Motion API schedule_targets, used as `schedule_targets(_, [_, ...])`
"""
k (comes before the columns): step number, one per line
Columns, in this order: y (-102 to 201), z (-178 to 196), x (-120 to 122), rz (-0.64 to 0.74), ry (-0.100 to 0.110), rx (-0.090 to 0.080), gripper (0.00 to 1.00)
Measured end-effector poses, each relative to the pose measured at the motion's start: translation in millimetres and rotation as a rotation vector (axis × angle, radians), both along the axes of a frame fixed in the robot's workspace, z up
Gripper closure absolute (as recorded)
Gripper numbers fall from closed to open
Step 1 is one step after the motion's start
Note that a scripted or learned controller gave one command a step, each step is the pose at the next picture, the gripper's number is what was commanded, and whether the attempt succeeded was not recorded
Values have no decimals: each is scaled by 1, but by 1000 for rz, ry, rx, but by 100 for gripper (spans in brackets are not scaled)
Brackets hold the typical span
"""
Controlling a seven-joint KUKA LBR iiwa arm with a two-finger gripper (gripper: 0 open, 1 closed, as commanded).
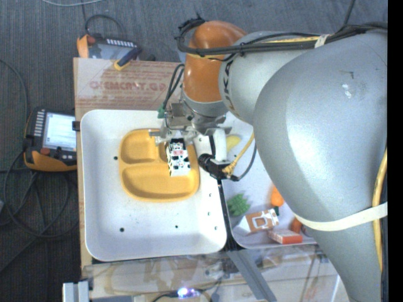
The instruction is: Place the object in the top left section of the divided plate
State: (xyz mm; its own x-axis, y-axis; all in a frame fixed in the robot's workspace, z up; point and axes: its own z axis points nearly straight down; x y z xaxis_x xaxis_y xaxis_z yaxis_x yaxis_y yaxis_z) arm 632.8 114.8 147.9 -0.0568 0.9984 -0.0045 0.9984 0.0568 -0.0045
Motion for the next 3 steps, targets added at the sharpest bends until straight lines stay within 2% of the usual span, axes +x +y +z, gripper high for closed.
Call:
schedule_targets(1, [22, 62, 11, -109, -1, 2, 100])
schedule_targets(2, [88, 32, 35, -91, -1, -1, 100])
schedule_targets(3, [88, 33, 35, -91, -2, -1, 0])
